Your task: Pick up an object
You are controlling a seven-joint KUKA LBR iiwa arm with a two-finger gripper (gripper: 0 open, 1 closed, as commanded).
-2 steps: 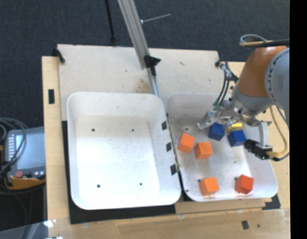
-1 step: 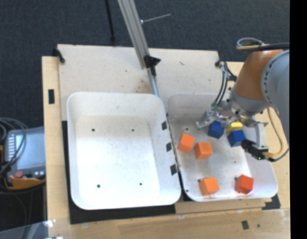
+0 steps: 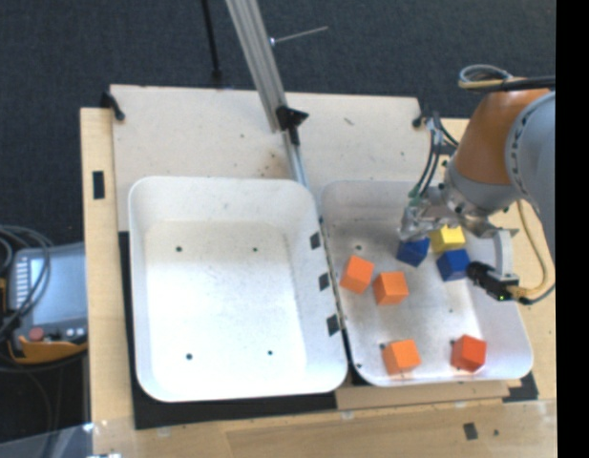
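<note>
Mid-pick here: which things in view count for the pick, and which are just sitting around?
For the pick: gripper; right bin; blue cubes; yellow cube; orange cubes; red cube.
Lying about: left bin; metal rail; pendant.

you've got seven small blocks in the right bin (image 3: 509, 337), right half of the frame: a yellow cube (image 3: 450, 237) between two blue cubes (image 3: 413, 251) (image 3: 452, 264) up top, three orange cubes (image 3: 357, 274) (image 3: 390, 287) (image 3: 402, 356) toward the centre and bottom, a red-orange cube (image 3: 469, 353) lower right.
</note>
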